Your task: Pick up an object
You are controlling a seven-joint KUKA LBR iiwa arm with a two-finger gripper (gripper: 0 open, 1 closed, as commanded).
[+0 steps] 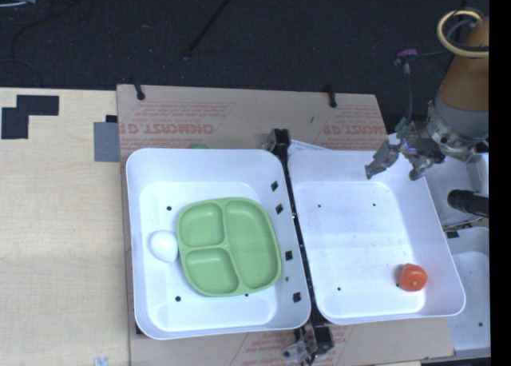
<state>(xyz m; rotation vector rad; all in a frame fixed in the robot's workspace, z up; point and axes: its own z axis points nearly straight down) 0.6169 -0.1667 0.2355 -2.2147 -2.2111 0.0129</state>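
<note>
Camera view: fixed above the bench, looking down at a slant on two white bins set side by side; findings run from the near edge back.

Near, right bin (375, 308): one small orange-red object (412, 277) lies on the floor in the near right corner, close to the rim and apart from everything else. I judge it the most reachable target.

Near to middle, left bin (152, 173): a green divided plate (227, 246) with three compartments lies flat, all three bare. A white ball (164, 245) sits on the bin floor just beside the plate's left edge; touching or not, I cannot tell.

Far, my gripper (399, 163): it hangs over the far right corner of the right bin. My two fingers stand apart, released, with nothing between them.

Step in hand: approach, as I judge it. Nothing is grasped and nothing is lifted, so the task is not yet begun in any real sense.

Target relative to my jaws: the orange-red object is in the same bin but well apart from me, toward the near edge and slightly to the view's right of my fingertips.

Next move calls for: travel across the bin to a point above the object, then a straight descent with the fingers kept spread on either side of it.

Risk noted: the object looks rounded and lies close to the bin wall, so a finger may strike the rim or nudge it away.
</note>
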